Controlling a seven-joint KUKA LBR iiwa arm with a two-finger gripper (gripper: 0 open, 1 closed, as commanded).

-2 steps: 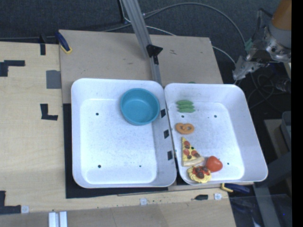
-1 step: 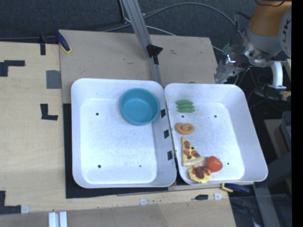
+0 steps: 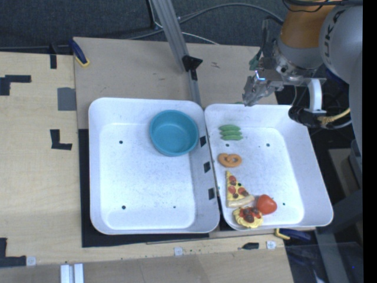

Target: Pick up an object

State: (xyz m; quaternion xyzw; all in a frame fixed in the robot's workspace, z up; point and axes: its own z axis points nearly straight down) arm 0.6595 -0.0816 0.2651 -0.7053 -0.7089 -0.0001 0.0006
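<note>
The right bin (image 3: 294, 158) serves as the landmark. Inside it, near its far left corner, lies a green pea pod (image 3: 230, 132). Just nearer along the same left wall sits a small brown pretzel (image 3: 229, 160), and nearer again a pizza slice (image 3: 235, 191) with red toppings, its point aimed toward the pretzel. At the bin's near left corner a red tomato (image 3: 266, 204) rests just beside the wide end of the pizza slice, and a yellow toy with red pieces on top (image 3: 248, 217) lies against the near wall, touching or almost touching both the slice and the tomato. The middle and right part of the bin floor is bare white.

The gripper (image 3: 252, 96) hangs over the bin's far rim, a little right of the pea pod and well apart from the food cluster at the near corner. Nothing lies between its fingers; whether they are spread or closed I cannot tell from this angle. The grey arm (image 3: 347, 28) with its orange band rises beyond the bin's far right corner.

To the left of the right bin, touching it edge to edge, is the left bin (image 3: 118, 181), with a blue bowl (image 3: 173, 132) upright near its far right corner, close to the shared edge. A metal pole (image 3: 177, 34) slants away from the far end of that shared edge.
</note>
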